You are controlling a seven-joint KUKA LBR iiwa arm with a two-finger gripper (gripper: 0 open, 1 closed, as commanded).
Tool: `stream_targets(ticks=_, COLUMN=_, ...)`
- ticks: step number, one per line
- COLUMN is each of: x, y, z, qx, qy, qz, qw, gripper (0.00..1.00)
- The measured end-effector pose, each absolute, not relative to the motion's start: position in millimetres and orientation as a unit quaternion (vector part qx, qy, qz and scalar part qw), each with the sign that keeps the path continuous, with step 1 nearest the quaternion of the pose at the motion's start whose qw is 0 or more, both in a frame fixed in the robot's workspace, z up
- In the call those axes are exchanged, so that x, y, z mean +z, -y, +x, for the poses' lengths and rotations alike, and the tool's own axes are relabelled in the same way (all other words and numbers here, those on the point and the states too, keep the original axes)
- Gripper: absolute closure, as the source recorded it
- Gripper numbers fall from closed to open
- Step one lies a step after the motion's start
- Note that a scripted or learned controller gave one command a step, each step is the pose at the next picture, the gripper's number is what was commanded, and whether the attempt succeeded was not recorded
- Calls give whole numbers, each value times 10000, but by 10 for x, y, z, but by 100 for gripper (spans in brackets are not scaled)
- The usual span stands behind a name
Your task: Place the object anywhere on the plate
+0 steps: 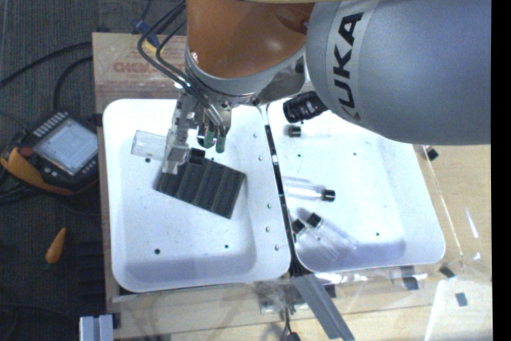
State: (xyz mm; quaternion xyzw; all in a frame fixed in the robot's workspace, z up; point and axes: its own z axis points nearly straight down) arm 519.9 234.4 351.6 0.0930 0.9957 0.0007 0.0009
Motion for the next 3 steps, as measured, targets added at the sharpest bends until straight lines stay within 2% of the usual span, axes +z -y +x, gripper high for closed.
stream_targets(ticks=1, x=3131, y=-2335, z=4840, qx=1, qy=-9977, qz=-679, qw=0, gripper=100)
stream_targets(ticks=2, x=3719, y=-2278, z=5490, qx=2, qy=-9910, qz=-1337, qw=18, gripper=100)
stream_targets(ticks=3, x=2209, y=-2342, z=5099, qx=12, qy=-9898, qz=-1421, qw=-9, gripper=100)
